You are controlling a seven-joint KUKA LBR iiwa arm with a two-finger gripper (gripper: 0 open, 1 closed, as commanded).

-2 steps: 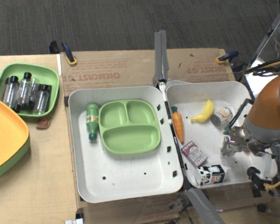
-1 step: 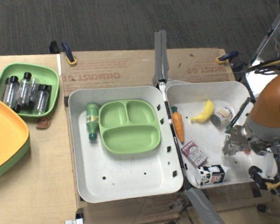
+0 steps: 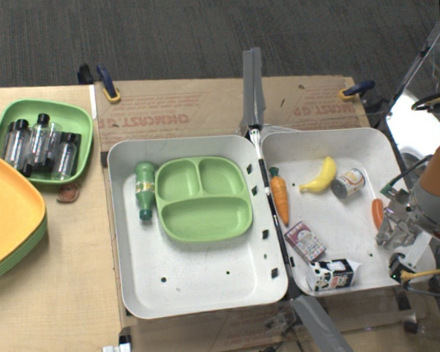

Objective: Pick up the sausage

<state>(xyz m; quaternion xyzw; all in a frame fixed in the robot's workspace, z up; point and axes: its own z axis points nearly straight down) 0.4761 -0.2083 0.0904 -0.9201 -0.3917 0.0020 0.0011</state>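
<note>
The sausage (image 3: 377, 212), a short orange-red piece, lies near the right wall of the right bin (image 3: 329, 144). My gripper (image 3: 393, 226) hangs just to the right of it and slightly nearer the camera, over the bin's right edge. Its metal end sits close beside the sausage; I cannot tell if they touch.
The right bin also holds a carrot (image 3: 280, 197), a banana (image 3: 318, 176), a small can (image 3: 348, 183), a pink packet (image 3: 306, 241) and a milk carton (image 3: 334, 275). A green divided plate (image 3: 203, 197) and a green bottle (image 3: 144, 189) lie in the left bin (image 3: 197, 284).
</note>
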